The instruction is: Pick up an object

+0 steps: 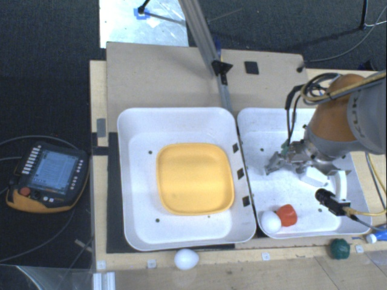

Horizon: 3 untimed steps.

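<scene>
Over the right bin [254, 125] my tool [279, 162] hovers, its opening unclear to me; below sit a red block [286, 215] and white ball [270, 222]. I fear closing on bare floor.

Yellow square plate [195, 178] lies flat in the middle of the left bin [136, 162]. Over in the right bin [260, 132], a red cup [287, 215] sits at the near edge, touching a white egg [270, 222] beside it.

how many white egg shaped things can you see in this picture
2. One white egg lies in the right bin, at its near-left corner beside the red object. The other sits on the bench, outside the left bin. The arm may hide more.
</scene>
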Tool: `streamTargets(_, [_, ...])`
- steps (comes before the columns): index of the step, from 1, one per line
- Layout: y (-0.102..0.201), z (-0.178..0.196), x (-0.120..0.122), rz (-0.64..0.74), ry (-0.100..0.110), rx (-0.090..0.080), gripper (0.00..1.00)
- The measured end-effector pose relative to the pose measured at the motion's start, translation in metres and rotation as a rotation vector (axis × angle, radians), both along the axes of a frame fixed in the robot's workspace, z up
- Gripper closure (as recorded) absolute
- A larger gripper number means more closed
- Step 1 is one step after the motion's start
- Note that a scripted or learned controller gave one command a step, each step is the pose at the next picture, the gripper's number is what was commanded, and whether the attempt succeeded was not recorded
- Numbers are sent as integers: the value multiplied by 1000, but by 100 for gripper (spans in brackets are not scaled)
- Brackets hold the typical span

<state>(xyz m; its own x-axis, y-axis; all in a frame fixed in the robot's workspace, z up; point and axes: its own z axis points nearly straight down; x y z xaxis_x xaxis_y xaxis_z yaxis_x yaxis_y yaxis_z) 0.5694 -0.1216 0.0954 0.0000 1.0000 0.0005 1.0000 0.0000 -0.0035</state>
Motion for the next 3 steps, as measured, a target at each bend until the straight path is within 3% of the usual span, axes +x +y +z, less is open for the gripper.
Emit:
streamTargets(1, [0, 13, 2, 0, -5, -1, 100])
streamTargets(3, [-14, 109, 6, 0, -8, -1, 100])
